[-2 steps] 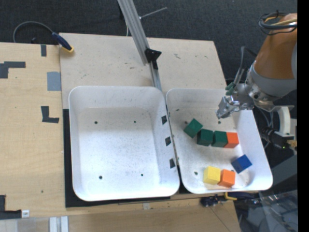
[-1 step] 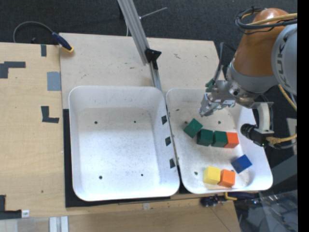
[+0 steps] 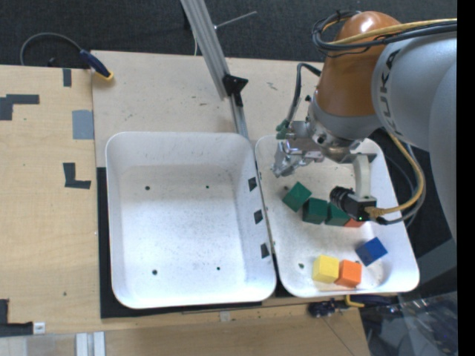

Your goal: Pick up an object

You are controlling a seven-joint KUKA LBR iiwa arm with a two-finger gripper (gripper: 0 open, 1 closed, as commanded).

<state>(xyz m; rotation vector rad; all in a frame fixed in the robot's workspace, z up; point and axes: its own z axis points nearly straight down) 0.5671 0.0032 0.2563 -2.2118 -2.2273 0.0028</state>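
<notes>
My gripper [image 3: 286, 160] hangs over the far left part of the right bin [image 3: 404, 271], just above and a little behind a dark green block [image 3: 297, 196]. I see nothing held in it. Two more green blocks [image 3: 318, 211] lie in a row right of the first, with a small red piece [image 3: 353, 223] at the row's end. A blue block [image 3: 371, 251] lies nearer the front. A yellow block [image 3: 325, 268] and an orange block [image 3: 349, 273] sit side by side at the bin's front edge.
The left bin [image 3: 185, 213] adjoins the right one along a shared rim [image 3: 260, 199]. A slanted metal bar [image 3: 211, 43] runs down to the bins' back edge. The arm's grey body and cables [image 3: 401, 162] overhang the right bin's far right.
</notes>
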